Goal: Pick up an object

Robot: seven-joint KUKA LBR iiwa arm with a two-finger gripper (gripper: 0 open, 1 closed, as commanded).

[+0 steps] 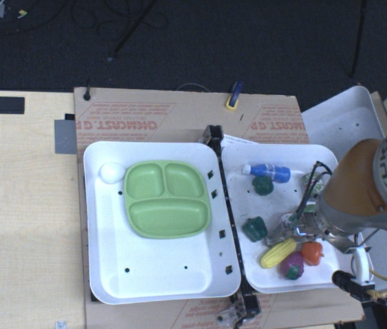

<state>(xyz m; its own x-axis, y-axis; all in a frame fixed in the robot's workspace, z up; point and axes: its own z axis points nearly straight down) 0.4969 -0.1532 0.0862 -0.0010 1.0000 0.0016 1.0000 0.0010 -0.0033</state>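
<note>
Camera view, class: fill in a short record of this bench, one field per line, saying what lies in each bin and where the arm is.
left bin: light green divided plastic plate; small white ball in the far left corner
right bin: blue and white bottle, two dark green toy pieces, yellow toy corn cob, orange-red toy, purple toy
arm: over the right bin's right side
gripper: low, just above the corn cob; finger state unclear

divided plate (166, 199): light green
ball (111, 173): white
bins (104, 266): white
bottle (268, 172): blue, white cap
toy corn (279, 253): yellow
toy tomato (311, 253): orange-red
arm (361, 180): grey, orange band
desk (22, 211): pale wood
</note>
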